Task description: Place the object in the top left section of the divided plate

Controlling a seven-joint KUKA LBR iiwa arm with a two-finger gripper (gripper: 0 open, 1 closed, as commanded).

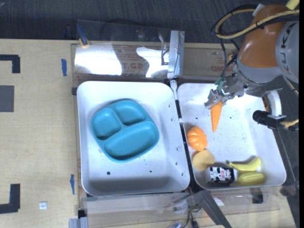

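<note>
We count one carrot [215, 116] pinched by its top in the pincer [214, 100], over the right bin [273, 172]'s upper left. One blue divided plate [124, 128] sits mid left bin [90, 175]; near the right bin's lower-left corner we see one pumpkin [196, 137].

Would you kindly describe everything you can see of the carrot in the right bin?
The carrot is a small orange cone, smooth and toy-like, probably plastic. It points tip-down in the picture, its wide end up under the gripper, whose metal fingers meet it at the top. It sits over the upper middle of the right bin, apart from the small orange pumpkin below and to its left. Whether it is lifted or resting on the bin floor cannot be told.
</note>
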